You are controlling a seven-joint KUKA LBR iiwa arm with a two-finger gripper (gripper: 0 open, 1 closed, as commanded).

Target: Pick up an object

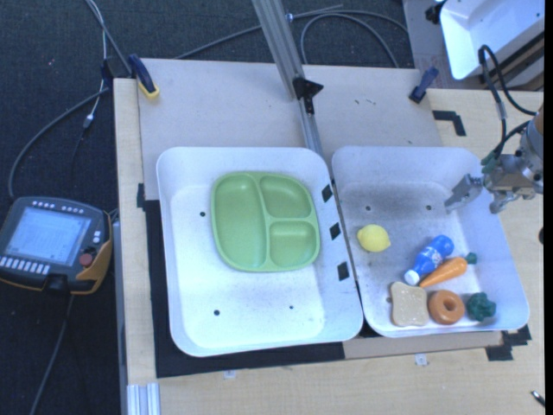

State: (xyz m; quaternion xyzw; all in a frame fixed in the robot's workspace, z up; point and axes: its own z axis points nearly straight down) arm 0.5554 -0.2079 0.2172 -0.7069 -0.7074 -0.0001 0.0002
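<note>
The right bin (pixel 406 171) holds several toy foods toward its near side: a yellow lemon (pixel 374 238), a blue bottle (pixel 430 258), an orange carrot (pixel 445 272), a slice of toast (pixel 409 305), a brown donut (pixel 447 306) and a green broccoli (pixel 480 305). My gripper (pixel 478 200) hangs over the bin's right rim, up and to the right of the bottle. It is open and nothing sits between its fingers (pixel 458 194).
A green divided plate (pixel 264 220) lies in the left bin (pixel 190 318). A metal post (pixel 285 41) rises behind the bins. A teach pendant (pixel 52 245) lies off the bench to the left. Blue clamps (pixel 143 76) sit at the bench's far corners.
</note>
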